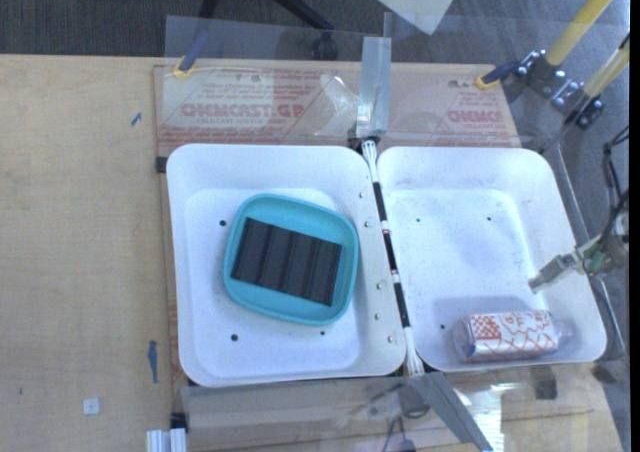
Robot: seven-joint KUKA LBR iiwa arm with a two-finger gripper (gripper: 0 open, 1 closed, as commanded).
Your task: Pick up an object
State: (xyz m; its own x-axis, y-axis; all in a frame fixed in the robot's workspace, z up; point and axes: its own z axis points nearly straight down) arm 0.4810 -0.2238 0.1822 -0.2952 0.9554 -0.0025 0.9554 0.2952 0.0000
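A teal tray [290,259] with dark ribbed slats sits in the middle of the left bin [195,340] — tilted slightly. In the right bin [450,190], a red-and-white patterned packet [505,335] lies along the near edge — toward the near right corner.

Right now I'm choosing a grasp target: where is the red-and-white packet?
The red-and-white packet lies in the right bin, at its near right corner, far from the teal tray in the left bin.
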